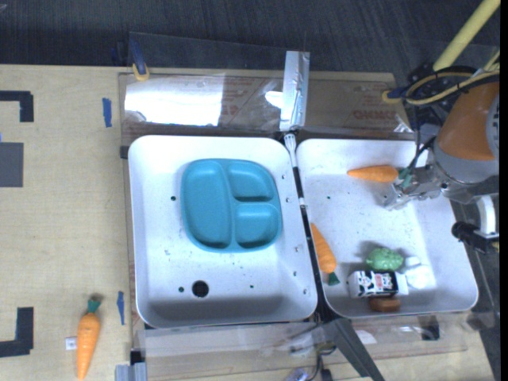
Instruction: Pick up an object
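Observation:
An orange toy carrot lies near the back of the right bin. My gripper hangs just off the carrot's right end, low over the bin floor, with the grey arm and its orange band behind it at the right. A second carrot leans along the right bin's left wall. Near the front sit a green toy, a small black-and-white carton and a white piece.
The left bin holds a blue divided plate and a small dark spot. Another carrot lies on the wooden bench at the front left. A metal divider stands behind the bins.

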### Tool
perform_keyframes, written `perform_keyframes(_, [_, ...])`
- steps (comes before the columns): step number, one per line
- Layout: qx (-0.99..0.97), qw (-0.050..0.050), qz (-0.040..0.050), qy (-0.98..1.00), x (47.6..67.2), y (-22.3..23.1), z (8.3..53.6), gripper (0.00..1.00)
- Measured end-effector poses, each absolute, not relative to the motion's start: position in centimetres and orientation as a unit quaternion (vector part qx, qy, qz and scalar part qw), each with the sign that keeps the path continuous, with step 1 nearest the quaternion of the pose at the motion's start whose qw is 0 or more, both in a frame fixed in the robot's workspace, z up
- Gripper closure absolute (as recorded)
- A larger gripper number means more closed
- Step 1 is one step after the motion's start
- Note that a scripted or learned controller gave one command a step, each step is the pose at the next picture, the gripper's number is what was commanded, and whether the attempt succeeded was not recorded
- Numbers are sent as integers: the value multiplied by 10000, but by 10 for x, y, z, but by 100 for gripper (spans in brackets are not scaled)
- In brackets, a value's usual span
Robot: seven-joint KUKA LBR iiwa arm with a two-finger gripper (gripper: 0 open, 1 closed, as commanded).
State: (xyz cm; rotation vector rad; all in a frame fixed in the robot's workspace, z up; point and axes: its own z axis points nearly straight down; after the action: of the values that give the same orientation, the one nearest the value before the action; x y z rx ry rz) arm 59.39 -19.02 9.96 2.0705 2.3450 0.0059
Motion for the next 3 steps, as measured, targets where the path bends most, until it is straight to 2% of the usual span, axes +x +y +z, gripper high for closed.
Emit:
perform_keyframes(1, [6618,59,14,7496,593,-190,99,0])
perform_keyframes(2, [6916,-47,59,7222,610,-211,92,0])
perform_keyframes(3, [5871,54,12,8095,670,-221,166,0])
